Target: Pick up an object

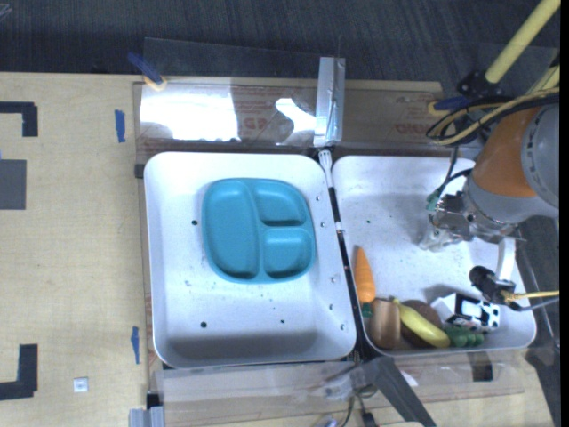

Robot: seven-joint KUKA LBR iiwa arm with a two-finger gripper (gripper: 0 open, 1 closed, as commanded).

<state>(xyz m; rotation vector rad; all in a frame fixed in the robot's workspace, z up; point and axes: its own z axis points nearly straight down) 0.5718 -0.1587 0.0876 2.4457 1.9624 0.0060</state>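
The tabletop (62,238) was pale wood-grain board marked with black corner brackets and short strips of blue tape. On it sat 2 shallow white bins side by side, both of smooth, glossy plastic with rounded corners. The left bin (169,310) held a teal divided plate (259,229), a matte, rounded-rectangle tray with 3 compartments, lying flat near the bin's middle; small dark specks dotted the bin floor around it.

The right bin (382,194) carried a cluster of objects along its near edge. An orange carrot (364,277), tapered and smooth, lay against the wall shared with the left bin. Just below it stood a brown rounded piece (385,322), touching a yellow banana (422,325) that curved toward the right. Beside the banana lay a small black-and-white patterned item (474,310) and something green (464,334), too small to identify.

The grey arm with its orange band (498,163) reached in from the right, and the end effector (444,229) hung over the upper right part of the right bin, well apart from the cluster. I could not tell how it was set, and nothing was visibly in its hold.

Clear plastic sheeting (231,114) with glare stood behind the bins, printed with faint reddish text too blurred to read. Yellow and black cables (471,114) looped at upper right.
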